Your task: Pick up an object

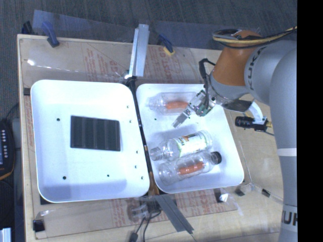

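Grey arm with an orange band hung over the right shallow white bin (232, 155) on a pale wooden bench (75, 59), dark carpet beyond.

The two-finger gripper (182, 118) held nothing, fingers narrowly parted, just beside a clear plastic bottle with orange contents (169, 105); two more clear bottles (186, 155) lay nearer. The left white bin (50, 135) carried a dark ribbed rectangular panel (95, 133).

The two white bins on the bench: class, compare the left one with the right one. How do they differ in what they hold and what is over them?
The left bin holds a dark ribbed rectangular panel; the right bin holds three clear plastic bottles. The gripper hangs over the right bin, not the left bin. The left bin looks wider than the right bin. Both are shallow, white and round-cornered, set side by side.
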{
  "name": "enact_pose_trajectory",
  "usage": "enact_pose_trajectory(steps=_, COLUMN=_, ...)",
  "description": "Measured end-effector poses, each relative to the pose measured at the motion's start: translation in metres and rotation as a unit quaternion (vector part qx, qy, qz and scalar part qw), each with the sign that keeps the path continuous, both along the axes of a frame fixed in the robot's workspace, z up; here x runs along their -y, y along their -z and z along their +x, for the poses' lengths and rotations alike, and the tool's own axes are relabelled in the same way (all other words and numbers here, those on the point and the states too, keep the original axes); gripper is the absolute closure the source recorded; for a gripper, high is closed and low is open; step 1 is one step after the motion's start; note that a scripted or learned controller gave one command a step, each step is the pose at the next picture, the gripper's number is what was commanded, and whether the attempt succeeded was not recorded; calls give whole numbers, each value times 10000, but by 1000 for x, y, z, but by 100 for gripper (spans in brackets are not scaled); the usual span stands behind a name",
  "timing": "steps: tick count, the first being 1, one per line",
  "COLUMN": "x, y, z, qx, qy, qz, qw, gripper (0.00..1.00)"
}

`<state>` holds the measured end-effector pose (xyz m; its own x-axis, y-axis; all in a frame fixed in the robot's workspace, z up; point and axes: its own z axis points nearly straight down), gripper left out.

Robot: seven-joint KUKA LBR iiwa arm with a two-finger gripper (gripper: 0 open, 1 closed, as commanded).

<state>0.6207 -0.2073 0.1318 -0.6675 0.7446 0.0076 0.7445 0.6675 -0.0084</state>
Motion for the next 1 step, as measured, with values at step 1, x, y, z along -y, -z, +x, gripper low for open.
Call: enact_pose_trajectory(steps=1, x=5, y=44, z=-12, qx=-47, qy=24, qz=4, qw=10000, gripper=0)
